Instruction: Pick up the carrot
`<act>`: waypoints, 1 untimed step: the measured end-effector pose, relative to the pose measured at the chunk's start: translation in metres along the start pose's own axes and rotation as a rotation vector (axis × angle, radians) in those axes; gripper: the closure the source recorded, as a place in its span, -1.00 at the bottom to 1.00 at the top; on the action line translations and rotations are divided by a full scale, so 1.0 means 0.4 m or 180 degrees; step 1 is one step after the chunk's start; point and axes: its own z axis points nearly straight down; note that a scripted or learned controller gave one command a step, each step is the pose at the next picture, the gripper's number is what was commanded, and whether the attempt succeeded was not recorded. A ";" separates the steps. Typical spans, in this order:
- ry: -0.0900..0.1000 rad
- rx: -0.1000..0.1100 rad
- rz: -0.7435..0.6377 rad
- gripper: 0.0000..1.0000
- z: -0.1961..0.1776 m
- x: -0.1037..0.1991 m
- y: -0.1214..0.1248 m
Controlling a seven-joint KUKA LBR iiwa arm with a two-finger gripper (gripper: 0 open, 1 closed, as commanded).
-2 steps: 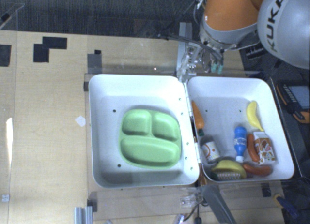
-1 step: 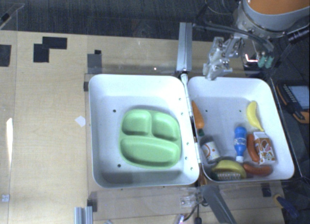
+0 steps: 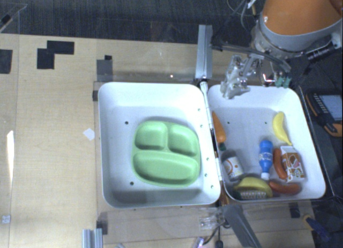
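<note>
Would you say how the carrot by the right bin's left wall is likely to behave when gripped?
The carrot looks like smooth toy plastic, so probably stiff, light and slippery. Its tapered, rounded shape may roll. Lying along the bin wall, it leaves little finger room.

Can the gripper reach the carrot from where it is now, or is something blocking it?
Probably yes. The gripper hangs over the right bin's far edge, and the carrot lies uncovered below it. However, the carrot lies tight along the bin's left wall, which leaves little room for a finger on that side.
</note>
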 end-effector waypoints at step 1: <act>-0.0005 0.0002 0.1253 1.00 -0.149 -0.082 -0.015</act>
